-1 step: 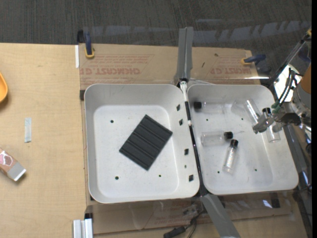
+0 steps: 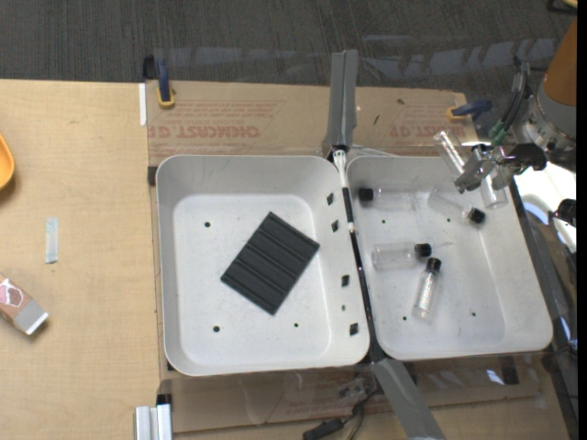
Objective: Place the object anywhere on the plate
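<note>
- Tan bench top (image 2: 83, 172) carries two shallow white bins side by side, over a cardboard sheet (image 2: 238, 122) with reversed red lettering along its far edge.
- Left white bin (image 2: 174, 337): a flat black ribbed rectangular plate (image 2: 271, 262) lies mid-floor, its long axis diagonal, running from the near-left corner toward the far-right corner.
- Right white bin (image 2: 514, 333): several clear plastic vials with black caps. One clear vial (image 2: 426, 290) lies near the middle, long axis nearly front-to-back, black cap toward the far edge. Another clear vial (image 2: 399, 256) lies just beside it, crosswise, cap toward the right wall.
- Two-finger gripper (image 2: 479, 174) hangs over the right bin's far-right corner; whether it is apart or together, cannot tell.
- Judgement: step in hand is the pick. Best to straddle a vial across its narrow width at mid-body, well off its neighbour, since round plastic is likely to roll or slip.
</note>
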You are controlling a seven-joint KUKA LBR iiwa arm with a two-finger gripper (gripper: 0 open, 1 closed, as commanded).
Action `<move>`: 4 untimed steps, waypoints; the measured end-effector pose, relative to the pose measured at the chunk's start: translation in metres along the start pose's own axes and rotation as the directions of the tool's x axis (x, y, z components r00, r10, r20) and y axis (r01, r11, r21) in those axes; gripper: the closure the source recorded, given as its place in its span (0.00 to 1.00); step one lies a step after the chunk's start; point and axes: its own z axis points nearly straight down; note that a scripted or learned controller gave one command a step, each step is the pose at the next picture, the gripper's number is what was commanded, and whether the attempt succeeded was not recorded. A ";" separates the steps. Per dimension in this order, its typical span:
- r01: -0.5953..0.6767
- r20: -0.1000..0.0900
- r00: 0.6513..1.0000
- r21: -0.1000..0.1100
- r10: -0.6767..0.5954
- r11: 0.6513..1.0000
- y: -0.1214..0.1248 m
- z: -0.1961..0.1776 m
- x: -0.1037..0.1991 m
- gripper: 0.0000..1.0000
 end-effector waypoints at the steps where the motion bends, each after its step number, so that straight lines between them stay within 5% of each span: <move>1: -0.064 0.000 0.998 0.001 0.064 0.998 0.060 -0.072 0.053 1.00; 2: -0.252 0.000 0.968 0.001 0.252 0.968 0.081 -0.166 0.085 1.00; 4: -0.299 0.001 0.954 0.002 0.299 0.954 0.098 -0.165 0.275 1.00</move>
